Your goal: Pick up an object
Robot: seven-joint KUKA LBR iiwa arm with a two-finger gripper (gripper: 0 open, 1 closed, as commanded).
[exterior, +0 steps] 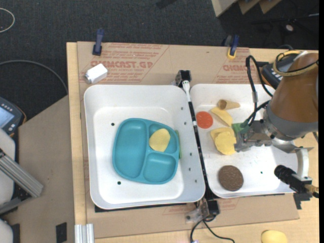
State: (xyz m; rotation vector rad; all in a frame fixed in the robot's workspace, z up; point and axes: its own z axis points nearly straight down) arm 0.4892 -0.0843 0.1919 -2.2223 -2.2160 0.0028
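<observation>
The two-finger pincer (240, 137) of the grey arm (293, 110) sits low in the right-hand shallow white bin (263, 176); whether it is spread, closed or gripping anything cannot be told, since the wrist housing covers most of it from above. Touching or just beside the pincer, on the side away from the arm, lies a pale yellow, rounded, food-shaped piece (225, 141); no part of this piece is visibly clamped. Just beyond the pincer toward the far edge of the bench lies a yellow wedge-shaped piece (221, 116), and past that a small tan cone-shaped piece (226, 105). A flat orange-red disc (204, 119) lies farther from the arm than the yellow pieces, near the bin wall that meets the neighbouring bin. On the near side of the pincer, apart from it, rests a dark brown, round, rough-surfaced patty (231, 177). Black cables (252, 85) run along the arm above the pincer.

Well away from the pincer, past the dividing wall, the left-hand shallow white bin (101, 135) holds a teal plastic plate with three compartments (131, 148); a yellow oval piece (160, 140) lies in the compartment nearest the pincer. Both bins rest on a brown cardboard sheet (142, 59), fastened at its far edge by a blue clamp (97, 41) and a yellow-and-blue clamp (233, 45). A small white block (96, 73) lies on the cardboard near the blue clamp.
</observation>
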